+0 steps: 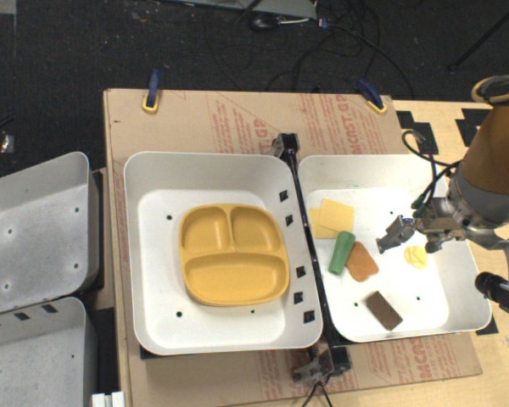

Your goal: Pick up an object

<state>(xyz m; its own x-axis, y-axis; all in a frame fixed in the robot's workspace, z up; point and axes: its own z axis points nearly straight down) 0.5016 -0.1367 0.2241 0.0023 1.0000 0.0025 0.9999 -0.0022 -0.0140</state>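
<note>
Cardboard bench, two white bins, dark cabled floor.
I see the gripper spread, holding nothing, over the right bin, beside the yellow piece; tray in left bin.

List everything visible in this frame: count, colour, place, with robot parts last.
Bins: two, white, side by side on the bench.
Divided tray: one, yellow, in the left bin.
Flat slab: one, pale yellow, right bin, upper left.
Cylinder: one, green, right bin.
Oval piece: one, orange-brown, touching the cylinder.
Block: one, dark brown, right bin, near edge.
Small item: one, yellow, beneath the gripper.
Clamps: two, blue-yellow, bench's far edge.
Gripper: one, dark, above the right bin.
</note>
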